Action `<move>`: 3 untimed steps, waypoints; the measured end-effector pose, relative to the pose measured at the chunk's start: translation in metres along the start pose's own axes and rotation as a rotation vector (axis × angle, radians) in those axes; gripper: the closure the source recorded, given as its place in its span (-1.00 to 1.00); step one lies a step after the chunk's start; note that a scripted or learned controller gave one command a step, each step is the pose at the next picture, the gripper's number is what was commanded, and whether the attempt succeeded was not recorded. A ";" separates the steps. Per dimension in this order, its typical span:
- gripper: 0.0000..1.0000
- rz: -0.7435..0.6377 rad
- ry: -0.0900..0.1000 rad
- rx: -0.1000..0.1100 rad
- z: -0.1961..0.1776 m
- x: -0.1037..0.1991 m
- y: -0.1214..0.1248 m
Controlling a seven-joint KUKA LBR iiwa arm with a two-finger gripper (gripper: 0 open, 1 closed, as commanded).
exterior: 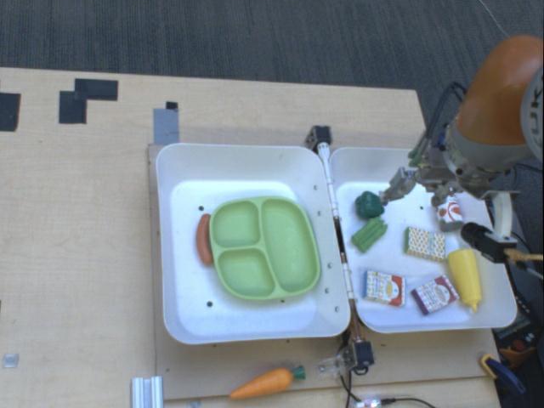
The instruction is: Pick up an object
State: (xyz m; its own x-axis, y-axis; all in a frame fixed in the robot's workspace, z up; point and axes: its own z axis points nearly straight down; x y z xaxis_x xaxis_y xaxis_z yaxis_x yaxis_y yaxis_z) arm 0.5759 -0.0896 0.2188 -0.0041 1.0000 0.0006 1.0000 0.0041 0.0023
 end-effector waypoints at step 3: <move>1.00 0.005 -0.012 -0.029 0.116 0.000 -0.068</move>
State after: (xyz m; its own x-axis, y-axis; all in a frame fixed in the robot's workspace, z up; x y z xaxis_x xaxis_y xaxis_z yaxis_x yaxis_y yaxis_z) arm 0.5083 -0.0893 0.1026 0.0006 0.9999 -0.0110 0.9995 -0.0003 0.0313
